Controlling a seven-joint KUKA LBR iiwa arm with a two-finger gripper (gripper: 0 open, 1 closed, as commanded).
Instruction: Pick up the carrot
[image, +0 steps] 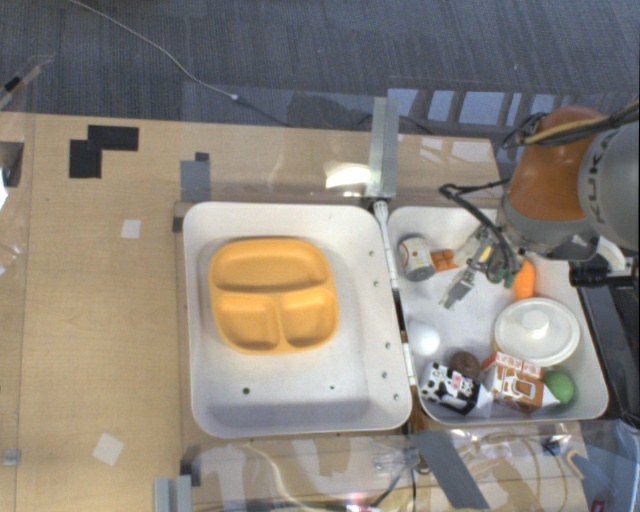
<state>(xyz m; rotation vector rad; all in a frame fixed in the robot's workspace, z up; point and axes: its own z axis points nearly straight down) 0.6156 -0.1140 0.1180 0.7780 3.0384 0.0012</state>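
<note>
Claw (468, 283) down in right bin (598, 405), fingers parted, gripping nothing. Carrot (523, 279) just right of it, beside white lidded bowl (537, 331). Probably light, stiff, smooth plastic; best pinched across the middle, clear of bowl.

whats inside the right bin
The right bin holds the carrot under the gripper, a small can, a white lidded bowl, a green ball and some cartons. The arm covers the bin's far right corner.
</note>
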